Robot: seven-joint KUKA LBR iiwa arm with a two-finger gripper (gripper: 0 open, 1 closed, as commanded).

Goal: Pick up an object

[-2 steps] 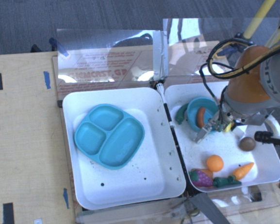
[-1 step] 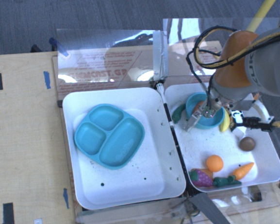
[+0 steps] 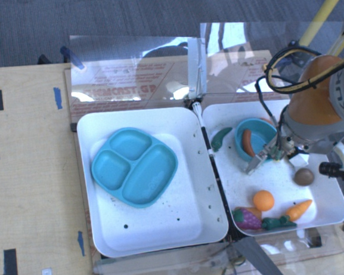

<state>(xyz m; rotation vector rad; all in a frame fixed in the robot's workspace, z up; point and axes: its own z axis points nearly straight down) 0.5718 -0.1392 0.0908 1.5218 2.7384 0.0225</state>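
Right bin [image 3: 339,206], contents: blue bowl [image 3: 252,134] with an orange piece inside, dark green piece beside it, brown ball [image 3: 303,177], orange ball [image 3: 263,201], carrot [image 3: 299,210], purple and green toys along the near wall. Left bin [image 3: 102,230]: blue divided plate [image 3: 135,166].

Gripper [image 3: 263,156]: sits at the bowl's near rim; you cannot tell its state.

Handling note: the orange ball looks light, rigid and smooth (likely plastic, prone to rolling). Take it across its middle, squarely.
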